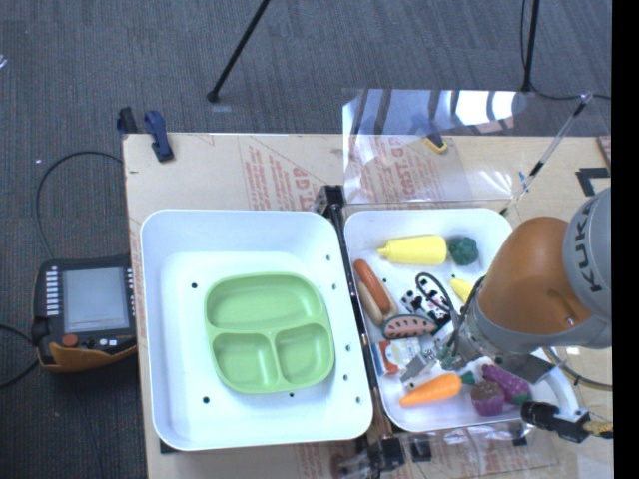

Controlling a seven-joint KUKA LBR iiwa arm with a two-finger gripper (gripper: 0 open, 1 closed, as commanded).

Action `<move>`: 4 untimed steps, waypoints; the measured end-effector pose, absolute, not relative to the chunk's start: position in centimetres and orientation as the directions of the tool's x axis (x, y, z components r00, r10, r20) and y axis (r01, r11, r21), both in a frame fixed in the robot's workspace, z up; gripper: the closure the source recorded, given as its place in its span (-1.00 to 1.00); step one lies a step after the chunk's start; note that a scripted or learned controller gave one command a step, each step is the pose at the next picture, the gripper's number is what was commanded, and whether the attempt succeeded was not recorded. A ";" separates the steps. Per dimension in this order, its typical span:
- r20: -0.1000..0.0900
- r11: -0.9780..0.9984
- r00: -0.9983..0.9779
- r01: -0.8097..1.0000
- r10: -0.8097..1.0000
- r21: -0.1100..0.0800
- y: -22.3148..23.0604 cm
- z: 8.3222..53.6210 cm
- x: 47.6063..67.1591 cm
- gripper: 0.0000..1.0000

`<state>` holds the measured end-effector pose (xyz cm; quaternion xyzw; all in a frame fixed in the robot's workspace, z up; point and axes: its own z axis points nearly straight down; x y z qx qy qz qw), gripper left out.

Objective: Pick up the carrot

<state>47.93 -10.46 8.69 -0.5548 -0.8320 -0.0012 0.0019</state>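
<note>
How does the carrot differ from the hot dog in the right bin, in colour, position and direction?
The carrot is bright orange with a green tip; the hot dog is reddish brown in a tan bun. The carrot lies near the front wall of the right bin, next to the gripper; the hot dog lies farther back, along the bin's left wall. The carrot lies almost across the bin; the hot dog runs front to back. Both are long toy foods, lying flat.

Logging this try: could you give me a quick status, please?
Gripper low in right bin, above carrot. Carrot lying free. Purple grapes close beside.
</note>
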 end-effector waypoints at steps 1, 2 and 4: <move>0.009 0.373 -0.373 0.928 0.928 -0.007 -10.6 9.3 47.7 1.00; 0.002 0.306 -0.306 0.952 0.952 0.003 -6.6 18.9 47.8 1.00; 0.003 0.460 -0.460 0.888 0.888 -0.003 -9.9 21.2 47.6 -1.00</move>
